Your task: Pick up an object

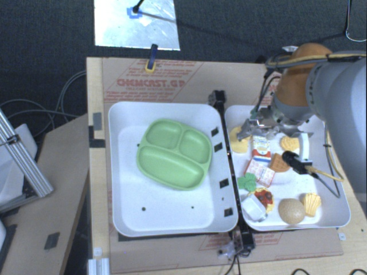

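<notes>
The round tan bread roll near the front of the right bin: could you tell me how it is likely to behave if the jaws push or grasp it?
The bread roll looks rounded and smooth, so it may roll or slip sideways under a push. It is probably a light toy, so easily nudged. It lies close to the scalloped yellow piece and the bin's front wall, which could crowd a grasp.

Arm (338, 87): bulky, rounded grey casing, smooth matte finish. Orange band (298, 73) above wrist, domed and glossy. Wrist section below band: grey ring. Thin dark cables (265, 93) run alongside band to wrist. Gripper (259, 128): small metallic grey assembly, details blurred.
</notes>
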Tool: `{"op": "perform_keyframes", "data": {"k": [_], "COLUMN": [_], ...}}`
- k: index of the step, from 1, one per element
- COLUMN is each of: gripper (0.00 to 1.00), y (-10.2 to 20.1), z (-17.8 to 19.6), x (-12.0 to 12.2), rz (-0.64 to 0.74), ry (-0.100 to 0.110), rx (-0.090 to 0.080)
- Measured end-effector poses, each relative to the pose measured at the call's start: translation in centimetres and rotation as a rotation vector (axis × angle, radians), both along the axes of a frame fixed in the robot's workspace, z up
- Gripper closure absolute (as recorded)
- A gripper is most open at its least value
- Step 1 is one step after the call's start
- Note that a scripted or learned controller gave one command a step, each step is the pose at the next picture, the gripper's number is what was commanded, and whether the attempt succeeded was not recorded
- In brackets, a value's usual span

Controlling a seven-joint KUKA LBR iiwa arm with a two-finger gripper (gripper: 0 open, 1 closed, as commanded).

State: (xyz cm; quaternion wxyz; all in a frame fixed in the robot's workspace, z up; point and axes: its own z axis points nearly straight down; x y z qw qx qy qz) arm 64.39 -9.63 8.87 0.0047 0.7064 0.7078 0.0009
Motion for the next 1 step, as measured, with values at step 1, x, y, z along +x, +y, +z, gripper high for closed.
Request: {"op": "perform_keyframes", "data": {"k": [1], "gripper": [1.00], "y": [-0.06], "z": [1.59], "x": [0.39], "rz": [0.001], "ry": [-0.015], "rx": [-0.003]}}
